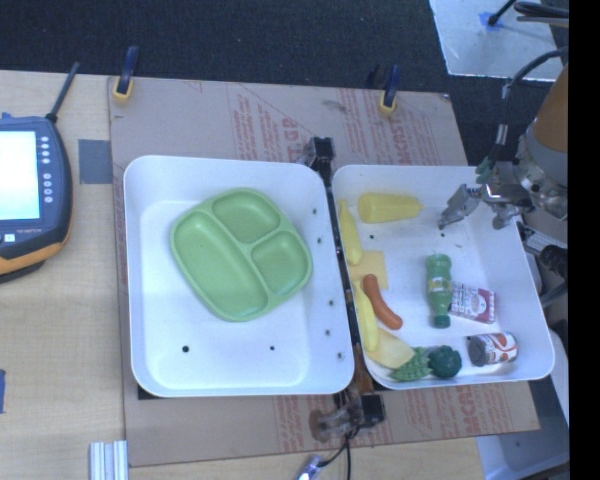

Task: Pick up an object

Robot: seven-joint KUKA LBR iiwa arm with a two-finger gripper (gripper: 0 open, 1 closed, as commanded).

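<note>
Above, the gripper (477, 208) hangs over the upper right of the right bin (540, 313), its two fingers spread apart with nothing between them (a released, empty state). No object has yet been taken, so the step in hand appears to be the approach and choice of a target.

Candidates lie in the right bin: a yellow pepper-like piece (388, 207) at upper centre of that bin, just left of the gripper; a green bottle (438, 289) standing clear in mid-bin; a red-and-white packet (472, 302) touching the bottle's right side; a small can (493, 349) at lower right; a sausage (382, 303) lying on yellow slices (368, 268) along the left wall; and broccoli (432, 363) at the lower edge. The left bin (140, 268) holds a green divided plate (242, 253), probably too broad and flat for a two-finger grasp.

To do the step well, the yellow piece seems the best choice, being nearest and free on all sides. The fingers should straddle its narrow width, across the long axis, and descend fully before closing. Its rounded surface may slip, so a centred closure matters. The bottle is a fair second choice, provided the packet beside it is not caught. The objects crowded at the left wall are best avoided.
</note>
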